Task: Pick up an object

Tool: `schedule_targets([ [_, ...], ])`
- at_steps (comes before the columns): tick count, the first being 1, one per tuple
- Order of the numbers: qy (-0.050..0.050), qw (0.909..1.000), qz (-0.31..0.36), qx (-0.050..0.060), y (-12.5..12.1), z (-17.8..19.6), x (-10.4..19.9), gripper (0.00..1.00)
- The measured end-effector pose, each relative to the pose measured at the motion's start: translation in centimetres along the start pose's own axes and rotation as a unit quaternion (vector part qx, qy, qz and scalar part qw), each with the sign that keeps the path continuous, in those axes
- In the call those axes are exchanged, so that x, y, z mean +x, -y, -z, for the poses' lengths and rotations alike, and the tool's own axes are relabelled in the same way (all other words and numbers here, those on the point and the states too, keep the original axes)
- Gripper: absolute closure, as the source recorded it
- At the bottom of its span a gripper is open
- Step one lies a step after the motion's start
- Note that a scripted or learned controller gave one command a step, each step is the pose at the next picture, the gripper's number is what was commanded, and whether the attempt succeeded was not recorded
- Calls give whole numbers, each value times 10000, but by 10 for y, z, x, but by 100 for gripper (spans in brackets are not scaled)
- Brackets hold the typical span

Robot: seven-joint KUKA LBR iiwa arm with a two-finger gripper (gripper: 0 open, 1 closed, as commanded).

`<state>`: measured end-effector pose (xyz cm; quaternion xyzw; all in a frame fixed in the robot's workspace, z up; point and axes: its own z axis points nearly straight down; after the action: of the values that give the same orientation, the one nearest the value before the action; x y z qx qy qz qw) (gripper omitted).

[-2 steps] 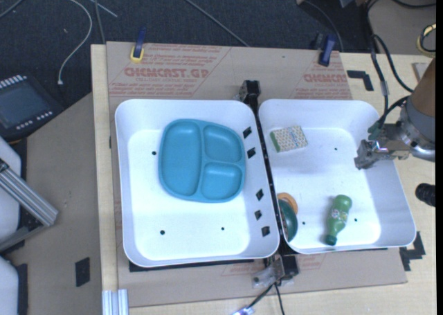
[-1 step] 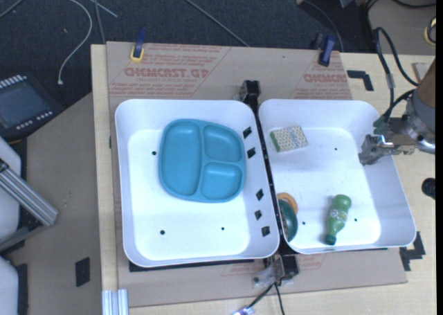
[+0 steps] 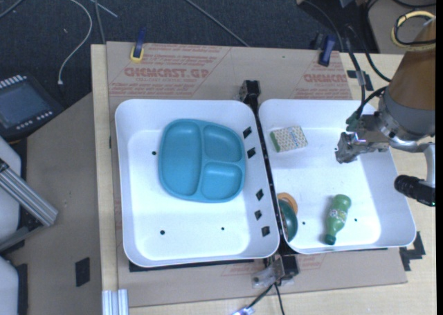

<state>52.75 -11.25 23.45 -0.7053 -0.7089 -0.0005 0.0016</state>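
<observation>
Two white bins sit side by side on the worktop (image 3: 104,168), which is a pale board with red print along its top edge. The left bin (image 3: 138,230) holds a blue divided plate (image 3: 202,160), lying flat in its upper middle, three compartments facing up. The right bin (image 3: 387,230) holds three things: a small green-and-white packet (image 3: 288,138) in the upper left part, a green bottle (image 3: 336,219) lying on its side toward the lower middle with its cap end pointing down-frame, and a round orange-and-teal object (image 3: 287,212) tucked against the bin's lower left wall near the divider. The arm (image 3: 415,92) comes in from the right of the frame, orange band up top, grey wrist below. The claw (image 3: 348,149) sits over the upper right part of the right bin, right of the packet and well above the bottle, touching neither. Nothing visible between its fingers; open or closed cannot be told from this angle. Blue clips (image 3: 138,50) mark the board's top edge; cables run across the dark floor (image 3: 208,2) at the upper left.
</observation>
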Motion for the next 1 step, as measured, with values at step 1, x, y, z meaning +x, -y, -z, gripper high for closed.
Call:
schedule_targets([
  [1, -4, 10000, 5, 10, -7, -12, 54, 100],
])
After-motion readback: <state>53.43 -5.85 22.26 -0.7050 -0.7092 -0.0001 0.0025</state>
